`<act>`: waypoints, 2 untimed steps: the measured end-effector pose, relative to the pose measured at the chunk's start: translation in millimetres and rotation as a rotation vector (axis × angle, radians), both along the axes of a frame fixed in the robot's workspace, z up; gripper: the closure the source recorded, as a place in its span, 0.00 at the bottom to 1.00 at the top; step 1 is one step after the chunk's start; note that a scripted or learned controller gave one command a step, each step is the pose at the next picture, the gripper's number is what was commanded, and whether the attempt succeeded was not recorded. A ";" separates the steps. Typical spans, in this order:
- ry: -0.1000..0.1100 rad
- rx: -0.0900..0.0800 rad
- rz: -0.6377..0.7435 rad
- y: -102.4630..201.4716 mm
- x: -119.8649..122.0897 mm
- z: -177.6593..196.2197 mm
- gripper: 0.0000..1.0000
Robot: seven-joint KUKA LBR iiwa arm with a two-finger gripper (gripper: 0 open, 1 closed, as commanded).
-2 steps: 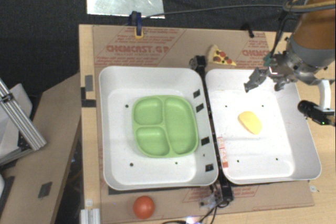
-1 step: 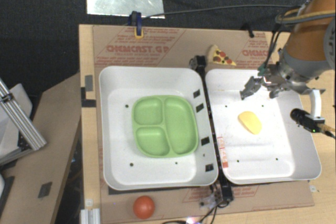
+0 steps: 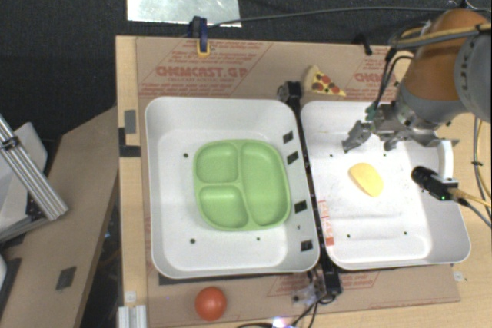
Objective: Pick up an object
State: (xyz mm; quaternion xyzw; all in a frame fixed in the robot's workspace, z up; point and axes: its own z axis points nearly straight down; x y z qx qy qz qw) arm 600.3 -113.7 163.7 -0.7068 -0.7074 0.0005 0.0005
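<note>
Nearest the camera, a red-orange ball [image 3: 211, 303] sits on the bench edge, just outside the near rim of the left bin [image 3: 165, 165]. In that bin lies a green divided tray [image 3: 241, 183], three compartments, flat on the floor, nothing in them. To the right, across the black hinged seam, the right bin [image 3: 400, 242] holds one loose item: a yellow oval piece [image 3: 367, 179], lying flat near mid-floor and well apart from the walls. Just beyond it the gripper [image 3: 374, 136] hangs over the bin's far half, close above and slightly far-left of the yellow piece, not touching it. The two fingers look spread moderately wide, nothing between them. My reading: this is the approach step, nothing grasped yet. The next move calls for a short shift toward the near-right to centre over the yellow piece, then a descent with the fingers straddling its narrow width; the piece is low and smooth, so a shallow closure may slip off it. Farther back, a pizza-slice toy [image 3: 325, 82] rests on the board past the bins' far rims, and a blue clamp [image 3: 199, 32] grips the board's far edge.
</note>
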 end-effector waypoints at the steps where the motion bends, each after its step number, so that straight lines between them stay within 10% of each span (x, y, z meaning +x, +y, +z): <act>1: 0.000 0.000 0.000 -7.6 -0.7 -58.5 0.00; 2: -0.004 -0.001 0.000 -7.5 0.2 -45.2 1.00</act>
